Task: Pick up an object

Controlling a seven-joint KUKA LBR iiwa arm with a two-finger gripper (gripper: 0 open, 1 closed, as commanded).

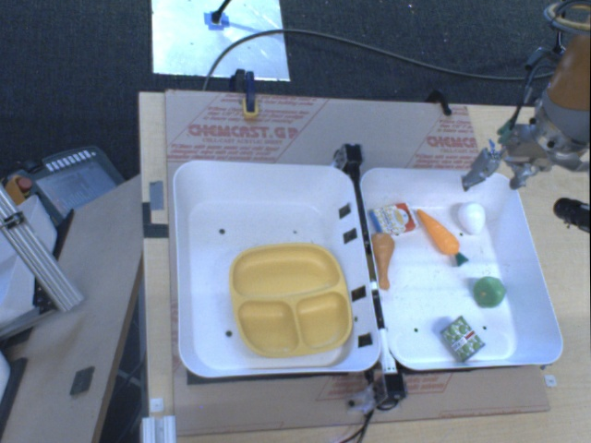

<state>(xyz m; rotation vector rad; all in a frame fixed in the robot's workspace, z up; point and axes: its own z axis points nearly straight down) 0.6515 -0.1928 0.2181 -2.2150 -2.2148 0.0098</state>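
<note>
In the camera view, the gripper [499,166] hangs above the far rim of the right bin [536,284], at the end of the grey arm [565,109] that comes in from the right. Its two fingers stand apart with nothing between them, so the hand is open and holds no object.

The task names no special object, so I take the white egg [472,218] as landmark, because it lies nearest to the gripper, just below it in the picture. Just left of the egg lies an orange carrot [439,233], slanted, with its green end pointing toward the near side. Further left of the egg is a small red and white packet [391,218], and below that a second orange piece [382,257], close to the wall between the bins. Toward the near side from the egg lies a green round object [489,291], and further in that direction a small green box [461,337].

The egg is probably light and hard, but smooth and round, so I judge it may slip out; the fingers should close across its widest middle. The carrot looks like an easier choice: stiff, long, and narrow enough to grip across the thick half of its body.

The left bin [203,247] bears a yellow divided tray [288,297], well apart from the egg.
</note>
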